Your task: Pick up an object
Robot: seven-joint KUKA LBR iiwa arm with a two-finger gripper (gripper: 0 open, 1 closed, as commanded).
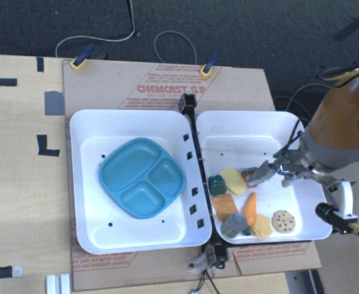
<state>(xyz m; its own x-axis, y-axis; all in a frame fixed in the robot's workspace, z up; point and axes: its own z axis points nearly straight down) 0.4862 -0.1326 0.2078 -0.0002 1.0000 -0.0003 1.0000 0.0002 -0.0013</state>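
Gripper (254, 175) right of yellow piece (233, 179); finger state unreadable. Risk: crowded toys, so the grasp may slip or nudge the carrot (250, 206).

The arm (336, 127) is a bulky rounded body with a broad orange band over a grey wrist section (the grey is paler at the lower edge). Dark cables loop beside it, and a slim grey gripper (257, 175) juts out from the wrist
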